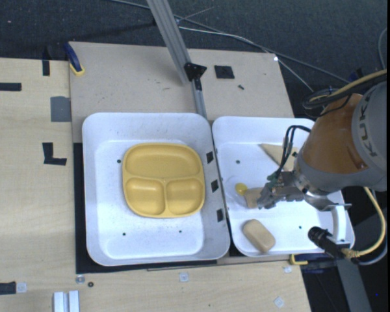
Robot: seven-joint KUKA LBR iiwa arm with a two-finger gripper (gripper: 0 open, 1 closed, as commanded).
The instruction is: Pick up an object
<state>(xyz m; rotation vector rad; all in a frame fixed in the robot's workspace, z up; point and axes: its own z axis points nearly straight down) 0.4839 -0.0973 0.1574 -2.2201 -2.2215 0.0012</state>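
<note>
From my remote station, I see the arm reaching in from the right of the frame over the right bin, its orange band above the wrist catching the light. The gripper sits low in the middle of that bin, just beside a small tan block and a small yellow piece to its left; I cannot tell whether it is touching the block, nor whether it is parted or closed, since the dark wrist hardware blurs together at this angle. A tan, rounded, bread-like lump lies near the bin's lower edge, below the gripper and apart from it. A pale wedge-shaped piece rests toward the bin's upper right, partly hidden by the arm. In the left bin, centre frame, a yellow divided plate lies flat with three compartments. Both bins stand side by side on the tan counter, which bears black tape marks at the left. A grey metal bar slants in from the top of the frame.
</note>
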